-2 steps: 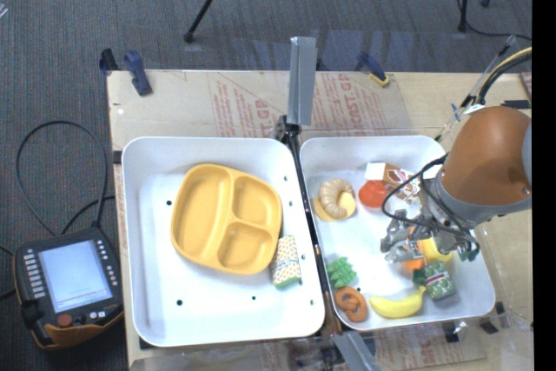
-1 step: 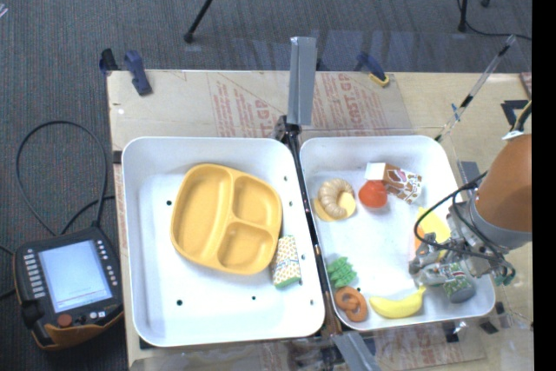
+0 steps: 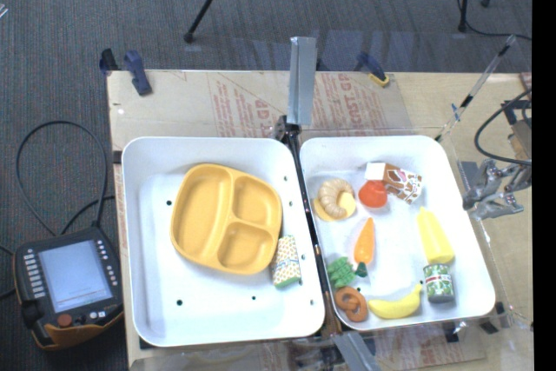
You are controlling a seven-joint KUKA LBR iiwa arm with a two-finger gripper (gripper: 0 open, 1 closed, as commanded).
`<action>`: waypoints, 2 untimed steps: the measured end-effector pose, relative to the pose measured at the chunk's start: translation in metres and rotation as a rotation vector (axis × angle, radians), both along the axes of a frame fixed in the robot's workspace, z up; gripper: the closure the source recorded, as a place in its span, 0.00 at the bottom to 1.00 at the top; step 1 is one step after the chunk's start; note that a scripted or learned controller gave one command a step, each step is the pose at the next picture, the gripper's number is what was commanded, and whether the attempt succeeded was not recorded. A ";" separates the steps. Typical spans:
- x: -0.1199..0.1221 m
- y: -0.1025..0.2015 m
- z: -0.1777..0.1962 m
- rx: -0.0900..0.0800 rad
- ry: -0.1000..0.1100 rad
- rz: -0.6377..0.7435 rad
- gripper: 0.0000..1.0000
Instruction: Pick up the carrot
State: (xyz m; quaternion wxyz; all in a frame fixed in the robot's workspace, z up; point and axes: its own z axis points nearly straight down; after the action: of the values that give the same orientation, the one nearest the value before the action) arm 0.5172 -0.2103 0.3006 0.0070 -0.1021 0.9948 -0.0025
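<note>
Two white bins sit side by side on the bench [image 3: 217,100], and the carrot [image 3: 365,241] lies in the right bin [image 3: 453,154], near its middle and clear of the walls. It is orange and lies nearly along the bin's length, with its narrow tip toward a red tomato [image 3: 373,195] and its thick end by a green sprig [image 3: 342,273] (whether that green is the carrot's own top or a separate broccoli is hard to tell). A pale pastry [image 3: 336,199] is just beside the tip on the divider side. A yellow block [image 3: 434,237] stands apart on the other side.

Along the near wall lie a brown ring [image 3: 351,301], a banana [image 3: 395,306] and a small can [image 3: 440,282]; the can's label is too small to read. A white cube [image 3: 375,171] and a patterned box [image 3: 403,182] sit behind the tomato.

The left bin [image 3: 139,187] holds a yellow plate [image 3: 228,217] with a patterned packet [image 3: 286,261] touching its rim. Past the right bin's outer rim, a tangle of metal and cable [image 3: 497,187] is cut off and hard to make out.
</note>
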 end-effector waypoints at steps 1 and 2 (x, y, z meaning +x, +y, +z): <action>-0.002 0.000 -0.006 0.005 0.012 -0.002 0.00; -0.007 0.076 -0.118 0.010 0.023 -0.167 0.00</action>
State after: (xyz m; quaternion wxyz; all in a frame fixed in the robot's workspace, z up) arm 0.5098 -0.1339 0.1822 -0.0039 -0.0187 0.9998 0.0029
